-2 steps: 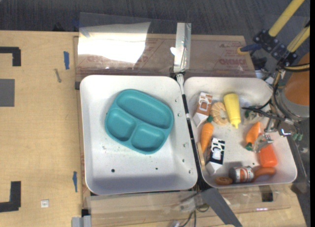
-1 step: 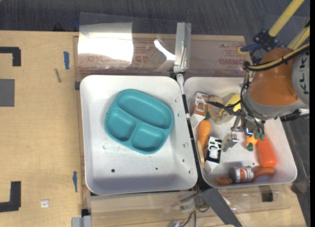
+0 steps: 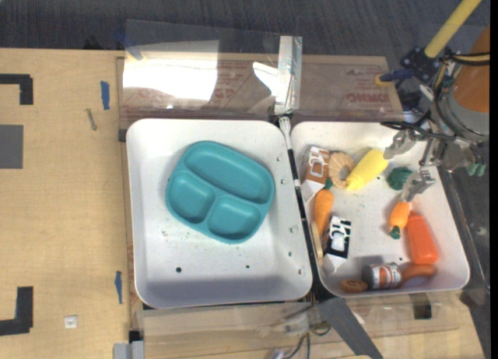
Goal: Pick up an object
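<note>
Small carrot [image 3: 399,218]: lies in the right bin [image 3: 459,241], toward its right wall and about midway between the far and near edges; long axis runs nearly far-to-near with a slight lean, green end toward the near edge, orange end toward the far edge
Gripper [image 3: 416,164]: hangs over the far right part of the right bin, just beyond the small carrot's far end; the metal fingers are spread apart with nothing between them
Orange bottle [image 3: 421,241]: just beside the small carrot on its right-and-near side, long axis far-to-near
Green piece [image 3: 400,176]: near the gripper's fingers, on the far side of the small carrot
Yellow corn [image 3: 366,169]: toward the far edge of the right bin, long axis slanting from far right to near left
Larger carrot [image 3: 323,209]: close to the left wall of the right bin, long axis far-to-near
Black-and-white card [image 3: 338,237]: just beside the larger carrot, toward the near edge
Small can [image 3: 384,276]: lies on its side by the near edge of the right bin
Teal divided plate [image 3: 221,191]: in the middle of the left bin [image 3: 156,272], three compartments
</note>
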Action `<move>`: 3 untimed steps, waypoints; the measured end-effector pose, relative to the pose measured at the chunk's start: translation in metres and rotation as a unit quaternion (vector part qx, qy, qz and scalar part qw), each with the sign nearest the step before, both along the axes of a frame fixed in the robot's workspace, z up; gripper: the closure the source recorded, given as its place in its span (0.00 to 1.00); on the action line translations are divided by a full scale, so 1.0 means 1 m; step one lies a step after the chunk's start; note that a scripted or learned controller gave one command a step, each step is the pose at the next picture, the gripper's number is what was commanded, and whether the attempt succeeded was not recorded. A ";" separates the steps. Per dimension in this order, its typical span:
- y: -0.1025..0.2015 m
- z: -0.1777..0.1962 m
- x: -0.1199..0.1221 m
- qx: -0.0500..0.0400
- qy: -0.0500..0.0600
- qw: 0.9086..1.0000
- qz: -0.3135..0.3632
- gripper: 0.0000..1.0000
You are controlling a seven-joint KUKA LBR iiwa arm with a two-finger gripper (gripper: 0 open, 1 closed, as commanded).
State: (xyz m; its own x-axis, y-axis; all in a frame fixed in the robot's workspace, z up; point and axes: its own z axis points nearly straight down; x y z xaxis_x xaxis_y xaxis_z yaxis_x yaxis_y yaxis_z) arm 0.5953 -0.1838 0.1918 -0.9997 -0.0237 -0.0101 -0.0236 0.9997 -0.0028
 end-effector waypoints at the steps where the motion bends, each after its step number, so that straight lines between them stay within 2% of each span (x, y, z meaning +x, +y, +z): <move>1: 0.002 -0.096 -0.005 0.001 0.001 0.999 0.051 0.00; 2: -0.018 -0.104 -0.017 0.002 0.000 0.998 0.066 0.00; 3: -0.017 -0.093 -0.013 0.001 -0.005 0.998 0.066 1.00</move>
